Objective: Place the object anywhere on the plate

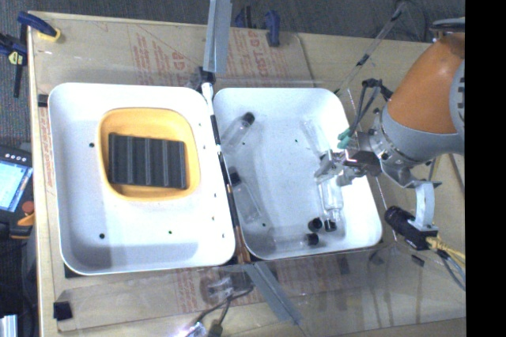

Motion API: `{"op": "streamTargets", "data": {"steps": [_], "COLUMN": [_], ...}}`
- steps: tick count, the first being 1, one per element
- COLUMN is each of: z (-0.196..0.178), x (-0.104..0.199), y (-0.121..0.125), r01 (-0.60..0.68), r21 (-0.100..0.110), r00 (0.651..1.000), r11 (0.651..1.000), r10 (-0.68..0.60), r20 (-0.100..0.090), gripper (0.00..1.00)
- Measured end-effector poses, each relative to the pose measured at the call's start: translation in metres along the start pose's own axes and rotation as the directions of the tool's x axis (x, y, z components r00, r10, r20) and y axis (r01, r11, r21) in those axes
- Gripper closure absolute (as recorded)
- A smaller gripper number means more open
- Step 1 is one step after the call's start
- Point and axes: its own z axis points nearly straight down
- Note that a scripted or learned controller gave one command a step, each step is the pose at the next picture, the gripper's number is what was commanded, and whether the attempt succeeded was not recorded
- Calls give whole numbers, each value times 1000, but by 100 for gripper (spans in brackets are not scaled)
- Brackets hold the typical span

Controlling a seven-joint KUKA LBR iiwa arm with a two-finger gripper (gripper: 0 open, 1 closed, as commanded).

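In the right half of the frame we are seeing the arm (431, 102) reaching in over the right-hand bin (277, 232), its orange band sitting near the right edge. The gripper (336, 165) is hanging low over the bin's right side, just above a clear plastic object (330, 197) that is lying lengthwise on the bin floor, with dark caps (320, 226) at its lower end. We cannot tell how the jaws are standing, since the metal of the wrist and the clear plastic are blurring together there, and we are not seeing anything clearly caught between them.

Toward the upper left of that same bin, another clear tube (237, 130) with a dark tip is lying at a slant near the dividing wall.

In the left half of the frame, the left-hand bin (71, 232) is holding the plate (118, 126), a yellow-orange rounded rectangle with a dark ribbed insert (148, 161) filling its middle. The plate is sitting in the upper middle of its bin, well apart from the clear object and the gripper.

Along the left edge of the frame a small device with a lit screen (12, 185) is resting beside the bench.
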Motion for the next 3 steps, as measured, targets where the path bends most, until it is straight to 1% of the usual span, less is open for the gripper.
{"op": "streamTargets", "data": {"steps": [1, 2, 3], "z": [35, 31, 57], "x": [76, 120, 185], "y": [14, 50, 86], "r01": [129, 337, 549], "r21": [-7, -10, -8], "r00": [992, 941, 836], "r11": [992, 941, 836], "r10": [-129, -337, -549], "r20": [2, 6, 8], "gripper": [100, 100, 100]}}
